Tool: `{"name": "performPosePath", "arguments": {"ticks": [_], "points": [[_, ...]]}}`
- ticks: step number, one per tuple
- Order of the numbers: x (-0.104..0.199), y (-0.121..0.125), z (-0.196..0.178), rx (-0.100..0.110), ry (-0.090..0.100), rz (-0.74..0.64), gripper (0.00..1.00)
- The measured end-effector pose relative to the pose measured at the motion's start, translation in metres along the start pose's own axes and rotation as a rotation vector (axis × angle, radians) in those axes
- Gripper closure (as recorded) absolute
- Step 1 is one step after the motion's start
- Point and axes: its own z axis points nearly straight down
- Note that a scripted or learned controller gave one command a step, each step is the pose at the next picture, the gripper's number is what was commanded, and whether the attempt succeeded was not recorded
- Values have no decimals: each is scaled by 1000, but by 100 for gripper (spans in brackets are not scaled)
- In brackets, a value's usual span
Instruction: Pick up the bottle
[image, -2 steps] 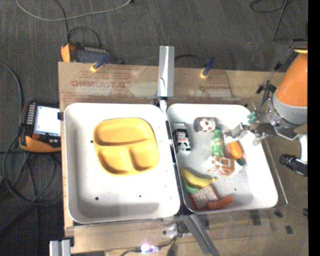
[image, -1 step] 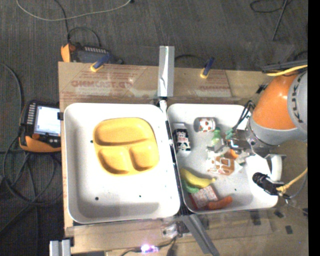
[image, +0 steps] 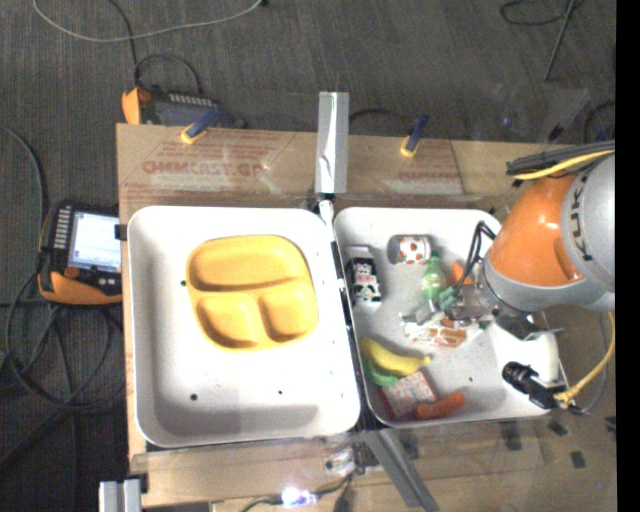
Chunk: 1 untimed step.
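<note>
Right now the green bottle (image: 433, 277) lies in the right bin (image: 520, 395), close beside the gripper (image: 462, 300). It looks light and slippery, so grab its middle. Whether the gripper grips anything, I cannot tell

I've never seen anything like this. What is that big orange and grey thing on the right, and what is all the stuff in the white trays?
That is a robot arm, photographed by one camera fixed above the bench and looking down at a slant. It reaches in from the right, and its end effector is down among the clutter; I cannot tell whether it grips anything. The left bin holds a yellow divided plate. The right bin holds small items: a banana, a green bottle, a can and a small black-and-white carton. The arm's job is to pick up the bottle.
</note>
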Motion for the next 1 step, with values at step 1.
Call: {"name": "performPosePath", "arguments": {"ticks": [1], "points": [[-39,70,-91,30,13,-93,0]]}}
